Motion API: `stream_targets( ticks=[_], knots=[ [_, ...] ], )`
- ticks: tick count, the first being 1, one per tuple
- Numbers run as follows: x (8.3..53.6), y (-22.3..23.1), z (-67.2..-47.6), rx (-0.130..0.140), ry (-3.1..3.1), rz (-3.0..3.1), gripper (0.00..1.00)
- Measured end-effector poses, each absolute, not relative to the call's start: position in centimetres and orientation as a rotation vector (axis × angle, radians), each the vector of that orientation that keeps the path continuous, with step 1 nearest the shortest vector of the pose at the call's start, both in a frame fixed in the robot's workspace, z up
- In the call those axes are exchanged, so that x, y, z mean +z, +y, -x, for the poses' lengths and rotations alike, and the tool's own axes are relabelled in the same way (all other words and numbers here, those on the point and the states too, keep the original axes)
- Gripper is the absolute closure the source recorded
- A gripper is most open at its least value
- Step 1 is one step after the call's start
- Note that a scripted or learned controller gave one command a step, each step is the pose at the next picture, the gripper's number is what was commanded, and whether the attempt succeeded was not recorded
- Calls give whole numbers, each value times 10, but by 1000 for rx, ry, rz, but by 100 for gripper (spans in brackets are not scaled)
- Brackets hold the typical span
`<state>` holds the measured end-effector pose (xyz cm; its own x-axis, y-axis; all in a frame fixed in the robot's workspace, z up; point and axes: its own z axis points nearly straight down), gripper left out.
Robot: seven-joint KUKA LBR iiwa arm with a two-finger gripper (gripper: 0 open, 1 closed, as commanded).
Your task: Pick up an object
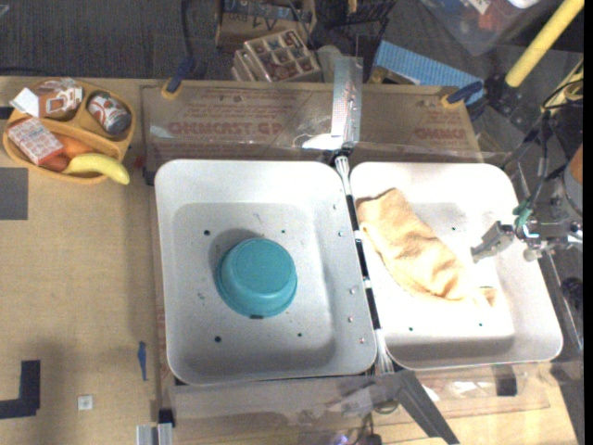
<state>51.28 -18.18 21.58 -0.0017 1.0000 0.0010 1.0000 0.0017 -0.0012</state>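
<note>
The two-finger gripper (491, 242) hovers just right of the crumpled tan cloth (412, 246); its opening I cannot tell. Come down squarely over a raised fold of cloth.

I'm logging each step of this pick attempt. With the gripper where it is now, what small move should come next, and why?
Probably a short move leftward and down toward the tan cloth. The gripper sits near the right bin's right side, just beside the cloth's right end, with nothing seen between its fingers. The cloth is the closest object; the teal bowl lies in the left bin.
</note>
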Motion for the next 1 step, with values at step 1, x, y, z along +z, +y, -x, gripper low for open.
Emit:
stream_targets(
  ticks=[1],
  knots=[
    [128, -133, -495, 0, -2420, 2002, 0]
  ],
)
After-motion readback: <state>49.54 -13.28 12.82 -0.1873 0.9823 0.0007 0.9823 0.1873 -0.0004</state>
